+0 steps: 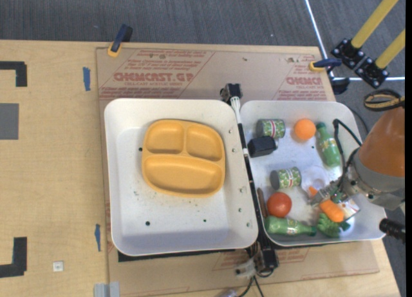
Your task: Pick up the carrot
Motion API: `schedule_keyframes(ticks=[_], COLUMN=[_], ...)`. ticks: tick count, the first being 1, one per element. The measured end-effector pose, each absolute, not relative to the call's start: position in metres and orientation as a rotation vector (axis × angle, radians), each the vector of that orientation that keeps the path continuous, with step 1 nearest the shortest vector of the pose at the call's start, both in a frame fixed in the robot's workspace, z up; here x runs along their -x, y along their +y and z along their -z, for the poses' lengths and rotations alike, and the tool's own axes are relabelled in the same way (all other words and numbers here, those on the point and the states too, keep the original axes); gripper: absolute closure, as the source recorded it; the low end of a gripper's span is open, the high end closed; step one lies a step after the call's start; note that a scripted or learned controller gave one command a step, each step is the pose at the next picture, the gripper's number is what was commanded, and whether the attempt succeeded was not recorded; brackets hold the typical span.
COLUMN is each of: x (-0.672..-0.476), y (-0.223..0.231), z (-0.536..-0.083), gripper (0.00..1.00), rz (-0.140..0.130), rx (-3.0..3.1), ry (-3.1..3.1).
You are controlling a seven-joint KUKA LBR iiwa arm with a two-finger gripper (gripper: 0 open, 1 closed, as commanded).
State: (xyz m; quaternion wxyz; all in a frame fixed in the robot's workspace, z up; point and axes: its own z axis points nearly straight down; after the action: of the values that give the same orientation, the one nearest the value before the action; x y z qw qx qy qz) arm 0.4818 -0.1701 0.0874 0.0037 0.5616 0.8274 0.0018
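The gripper (335,194) is poised just above the carrot (331,210) in the right bin (309,110); the carrot's length seemingly runs diagonally; the gripper's state cannot be told.

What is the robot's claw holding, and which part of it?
It cannot be told. The gripper sits right above the carrot in the right bin, but the arm hides whether it grips the carrot.
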Motion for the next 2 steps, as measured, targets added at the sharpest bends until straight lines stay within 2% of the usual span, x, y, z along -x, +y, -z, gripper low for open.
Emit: schedule_keyframes(ticks=[1,2], x=[-0.482,-0.481], y=[-0.17,-0.134], z=[-0.087,-0.087], gripper=[0.0,0.0], rz=[-0.005,-0.002], rx=[-1.76,-1.085], ry=[2.593,2.942])
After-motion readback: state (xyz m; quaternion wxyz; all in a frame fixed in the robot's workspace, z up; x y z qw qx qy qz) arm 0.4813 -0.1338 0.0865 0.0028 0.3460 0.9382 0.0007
